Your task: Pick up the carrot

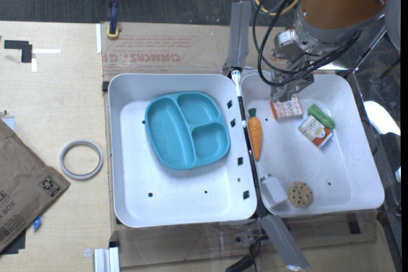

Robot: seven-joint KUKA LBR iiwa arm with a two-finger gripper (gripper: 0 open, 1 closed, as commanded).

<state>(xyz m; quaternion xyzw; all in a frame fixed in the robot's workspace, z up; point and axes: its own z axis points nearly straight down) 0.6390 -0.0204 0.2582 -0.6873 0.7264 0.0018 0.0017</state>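
While the gripper, its opening impossible to judge, hangs over a red packet, the carrot lies just lower-left, lengthwise top-to-bottom, green end up.

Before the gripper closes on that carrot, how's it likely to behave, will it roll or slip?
The carrot looks rigid and smooth, probably a light plastic toy. Its rounded, tapered body could roll or squirt from the fingers. Lying close along the right bin's left wall, it leaves little clearance.

Carrot by right bin's left wall, gripper above red carton, blue plate left.
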